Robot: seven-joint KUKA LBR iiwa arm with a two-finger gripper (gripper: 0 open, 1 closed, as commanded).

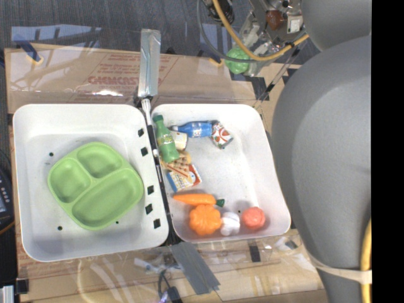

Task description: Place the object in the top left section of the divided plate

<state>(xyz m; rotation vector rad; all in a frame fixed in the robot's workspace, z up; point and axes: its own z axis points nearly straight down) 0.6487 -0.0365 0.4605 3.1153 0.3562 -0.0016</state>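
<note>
Camera view: you see the gripper [243,55] raised beyond the right bin [268,169], its fingers clamped on a green object [238,60]. The divided plate [95,185] sits in the left bin [28,169].

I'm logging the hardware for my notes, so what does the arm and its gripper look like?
The arm is a bulky, rounded shell in smooth grey. The gripper end is bare metal, with brackets, a small coppery part and white fittings. A yellow cable loops around it, with thin black wires alongside. A yellow cable also shows at the arm's lower right.
</note>
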